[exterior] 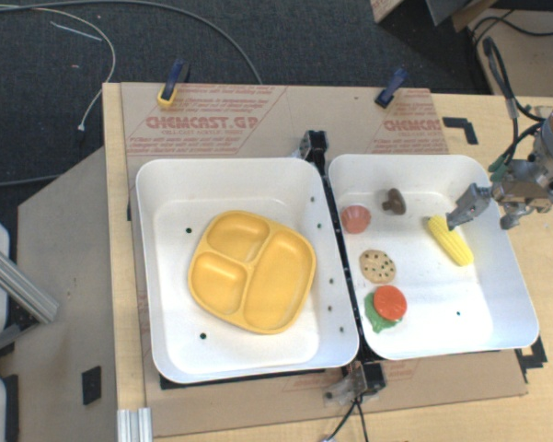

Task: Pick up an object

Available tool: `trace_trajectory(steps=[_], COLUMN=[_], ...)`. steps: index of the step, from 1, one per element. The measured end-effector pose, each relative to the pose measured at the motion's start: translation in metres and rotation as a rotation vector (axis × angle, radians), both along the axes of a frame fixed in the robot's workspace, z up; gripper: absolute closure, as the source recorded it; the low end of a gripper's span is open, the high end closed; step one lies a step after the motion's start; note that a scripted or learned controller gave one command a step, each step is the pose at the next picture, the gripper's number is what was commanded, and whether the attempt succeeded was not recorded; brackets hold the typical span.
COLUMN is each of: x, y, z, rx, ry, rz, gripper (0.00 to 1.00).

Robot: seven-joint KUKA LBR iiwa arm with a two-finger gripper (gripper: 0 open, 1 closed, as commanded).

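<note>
The right bin [502, 318] holds several toy foods. A yellow corn cob [449, 239] lies at its right side. A small brown piece [393, 201] sits near the back and a pink-red round piece [355, 218] near the left wall. A chocolate-chip cookie [377, 265] and a red tomato with green leaves [385, 306] lie toward the front left. My gripper [489, 212] hovers over the bin's right rim, open, with nothing between its fingers. Its left finger [466, 207] is just above and to the right of the corn cob.
The left bin [149, 187] holds a yellow divided plate [251, 270]. A black divider with clamps [315, 144] runs between the two bins. Blue clips [172, 83] hold the cardboard base at the back. Cables trail over the dark floor behind.
</note>
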State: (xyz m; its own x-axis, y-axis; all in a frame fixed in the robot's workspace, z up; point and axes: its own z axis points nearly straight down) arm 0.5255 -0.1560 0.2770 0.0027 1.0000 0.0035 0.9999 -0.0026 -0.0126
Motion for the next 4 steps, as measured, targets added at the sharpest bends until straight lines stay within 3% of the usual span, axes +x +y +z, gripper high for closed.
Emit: trace_trajectory(steps=[1,4], x=[0.002,-0.012], y=[0.0,0.017], z=[0.006,-0.16], rx=[-0.002,0.0], ry=[-0.011,-0.004], rz=[0.003,0.003], gripper=[0.0,0.0])
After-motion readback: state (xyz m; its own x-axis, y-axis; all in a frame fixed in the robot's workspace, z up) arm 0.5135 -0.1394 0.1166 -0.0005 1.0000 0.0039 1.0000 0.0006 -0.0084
